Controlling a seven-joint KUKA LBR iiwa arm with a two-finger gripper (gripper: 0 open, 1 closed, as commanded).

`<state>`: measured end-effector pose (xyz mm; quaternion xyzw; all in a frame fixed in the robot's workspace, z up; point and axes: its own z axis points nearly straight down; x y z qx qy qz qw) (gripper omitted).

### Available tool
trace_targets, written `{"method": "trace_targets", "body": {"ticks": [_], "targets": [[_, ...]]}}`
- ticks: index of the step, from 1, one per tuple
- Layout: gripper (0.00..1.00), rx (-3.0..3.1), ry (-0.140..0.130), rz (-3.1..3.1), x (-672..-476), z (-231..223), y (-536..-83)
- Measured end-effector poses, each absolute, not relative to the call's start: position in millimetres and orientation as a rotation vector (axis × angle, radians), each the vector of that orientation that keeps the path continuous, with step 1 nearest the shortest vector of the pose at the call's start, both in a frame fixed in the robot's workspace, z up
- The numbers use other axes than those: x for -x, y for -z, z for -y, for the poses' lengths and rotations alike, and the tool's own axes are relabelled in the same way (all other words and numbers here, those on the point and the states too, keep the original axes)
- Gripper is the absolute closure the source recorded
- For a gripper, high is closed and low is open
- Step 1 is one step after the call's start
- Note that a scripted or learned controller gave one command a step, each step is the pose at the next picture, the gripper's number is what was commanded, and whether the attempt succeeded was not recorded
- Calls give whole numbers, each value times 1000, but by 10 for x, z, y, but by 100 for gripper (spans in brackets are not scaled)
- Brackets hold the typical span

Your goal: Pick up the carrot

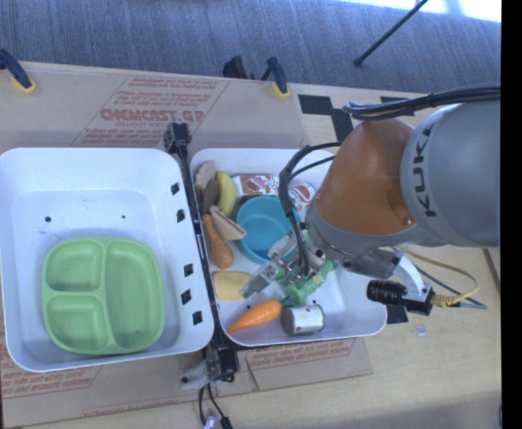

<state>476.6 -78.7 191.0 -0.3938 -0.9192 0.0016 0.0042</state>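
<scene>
Approach step. Carrot (255, 315) lies at near edge of right bin (373, 322), just left of a small metal can (304, 319). Gripper (283, 275) hovers just above and beyond it; opening cannot be told, nothing visibly held. Next: descend slightly nearer, straddle the carrot.

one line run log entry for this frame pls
task: pick up carrot | carrot: lying in right bin, front edge, beside metal can | gripper: above bin, just behind carrot | grasp: none seen | green tray: left bin

Silver can (303, 319) right beside carrot (254, 315)
</scene>
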Motion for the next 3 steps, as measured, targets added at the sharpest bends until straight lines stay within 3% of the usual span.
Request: {"method": "trace_targets", "body": {"ticks": [1,2,3], "targets": [[0,738,-3,3040,-4766,507,-1914],[0,186,-3,3121,-4762,544,-1914],[0,279,0,3125,-4767,1084,-912]]}}
